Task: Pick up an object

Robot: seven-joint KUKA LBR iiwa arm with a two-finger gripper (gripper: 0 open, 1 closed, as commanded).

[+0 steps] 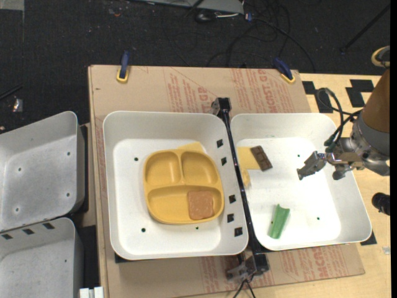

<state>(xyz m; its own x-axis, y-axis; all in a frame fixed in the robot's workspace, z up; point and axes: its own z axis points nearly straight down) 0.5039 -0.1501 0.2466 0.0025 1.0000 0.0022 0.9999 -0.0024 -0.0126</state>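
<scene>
While my gripper (317, 165) hangs over the right-hand shallow white bin (353, 231), nothing of the pick is done yet: its two dark fingers stand apart with only bare white floor between them, so I hold nothing

Candidates for the grasp lie around me. Nearest below me and a little to the left, as the camera looks, is the small green wedge-shaped plastic piece (278, 221), lying flat and apart from everything else. Further to my left, near the divider between the bins, sits the dark brown rectangular bar (261, 158), resting on the edge of a pale yellow flat sheet (246, 159); those two touch, which I judge would make a clean grip harder. Well apart, far to my left in the other bin, is the yellow compartmented plastic tray (183, 185) with a pinkish-brown square slice (200, 204) in its lower right compartment

By my reckoning the whole task is still ahead: choose one thing, come over it, descend, close, and lift. The green piece looks the easiest, being isolated and close to me
</scene>
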